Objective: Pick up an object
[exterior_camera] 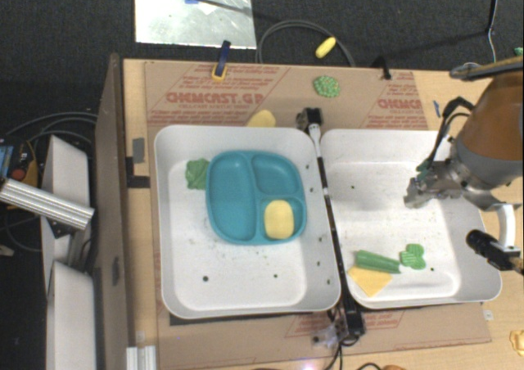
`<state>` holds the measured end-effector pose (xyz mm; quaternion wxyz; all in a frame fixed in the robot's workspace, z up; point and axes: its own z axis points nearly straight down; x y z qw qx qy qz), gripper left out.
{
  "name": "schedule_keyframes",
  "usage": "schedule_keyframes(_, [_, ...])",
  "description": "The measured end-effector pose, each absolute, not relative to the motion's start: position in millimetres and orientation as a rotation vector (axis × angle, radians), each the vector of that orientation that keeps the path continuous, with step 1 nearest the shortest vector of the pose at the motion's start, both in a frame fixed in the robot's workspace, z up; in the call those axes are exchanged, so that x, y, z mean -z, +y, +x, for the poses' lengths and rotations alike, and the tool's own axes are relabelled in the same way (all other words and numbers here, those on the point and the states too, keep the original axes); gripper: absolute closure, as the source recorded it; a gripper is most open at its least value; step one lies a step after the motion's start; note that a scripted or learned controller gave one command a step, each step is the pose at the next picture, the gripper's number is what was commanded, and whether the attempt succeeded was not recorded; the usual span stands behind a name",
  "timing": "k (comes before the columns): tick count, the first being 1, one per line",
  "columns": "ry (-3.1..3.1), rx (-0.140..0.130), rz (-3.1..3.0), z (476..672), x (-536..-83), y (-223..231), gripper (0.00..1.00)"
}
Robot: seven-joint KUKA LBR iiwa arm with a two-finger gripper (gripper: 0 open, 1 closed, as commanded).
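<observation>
Green stick [377, 261] lies in the right bin [385, 155], near its front edge, long axis running across the view, a yellow wedge [370, 282] touching it. Gripper [422, 188] (jaw gap too blurred to tell) hangs above and right of it, apart.

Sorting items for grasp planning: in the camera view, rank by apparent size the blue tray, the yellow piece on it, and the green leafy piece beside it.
1. blue tray
2. yellow piece
3. green leafy piece, partly hidden behind the tray, so only roughly smaller.
</observation>
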<state>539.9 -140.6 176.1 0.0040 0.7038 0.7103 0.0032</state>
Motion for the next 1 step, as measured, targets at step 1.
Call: schedule_keyframes(1, [2.23, -0.01, 2.204, 585.1, -223.1, -83.8, 1.0])
